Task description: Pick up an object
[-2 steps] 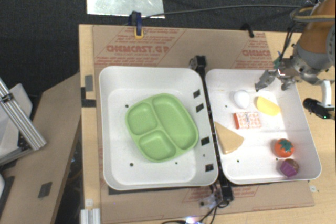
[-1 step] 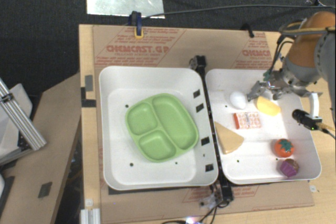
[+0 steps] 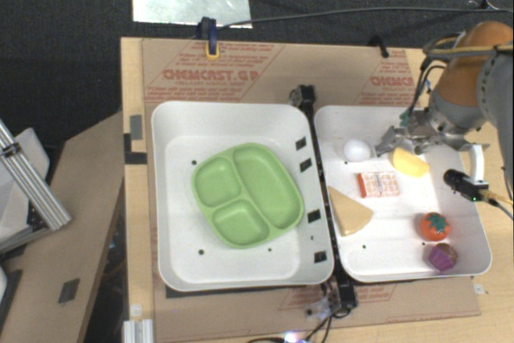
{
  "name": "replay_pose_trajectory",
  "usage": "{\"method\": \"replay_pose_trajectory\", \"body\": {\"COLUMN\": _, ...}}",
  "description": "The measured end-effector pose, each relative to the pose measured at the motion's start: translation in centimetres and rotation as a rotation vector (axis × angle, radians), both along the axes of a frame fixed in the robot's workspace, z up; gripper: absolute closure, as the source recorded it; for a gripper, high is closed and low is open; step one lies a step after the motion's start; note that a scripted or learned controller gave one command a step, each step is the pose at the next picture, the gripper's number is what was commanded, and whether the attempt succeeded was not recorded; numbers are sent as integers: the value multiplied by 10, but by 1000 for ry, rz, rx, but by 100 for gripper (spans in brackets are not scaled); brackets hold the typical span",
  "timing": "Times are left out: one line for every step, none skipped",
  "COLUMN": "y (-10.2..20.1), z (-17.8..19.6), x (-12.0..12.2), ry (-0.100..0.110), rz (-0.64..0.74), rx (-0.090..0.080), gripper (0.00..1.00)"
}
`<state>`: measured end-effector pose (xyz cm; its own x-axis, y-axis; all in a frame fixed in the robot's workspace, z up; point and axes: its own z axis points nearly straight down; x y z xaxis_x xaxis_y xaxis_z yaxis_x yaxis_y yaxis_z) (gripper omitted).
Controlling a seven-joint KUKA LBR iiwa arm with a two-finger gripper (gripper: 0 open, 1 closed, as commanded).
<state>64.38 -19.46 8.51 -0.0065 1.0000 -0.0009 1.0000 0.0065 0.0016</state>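
A green divided plate point(image 3: 246, 194) lies in the left bin point(image 3: 173, 173).

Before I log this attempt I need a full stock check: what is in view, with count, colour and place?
Bins: two, white, side by side on the bench.
Divided plate: one, green, three compartments, in the left bin.
Ball: one, white, upper left of the right bin.
Lemon-like piece: one, yellow, upper right bin, just below the gripper.
Small packet: one, red and white, middle of the right bin.
Wedge: one, tan, by the right bin's left wall.
Round fruit: one, orange.
Purple item: one, right bin's near right corner.
Gripper: one, grey, over the right bin.
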Motion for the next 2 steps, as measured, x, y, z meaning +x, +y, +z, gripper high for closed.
{"method": "replay_pose_trajectory", "body": {"y": 0, "z": 12, "x": 1, "ry": -5, "rz": 3, "rx": -2, "gripper": 100}}
{"method": "replay_pose_trajectory", "body": {"y": 7, "z": 60, "x": 4, "ry": -6, "rz": 0, "rx": -1, "gripper": 100}}
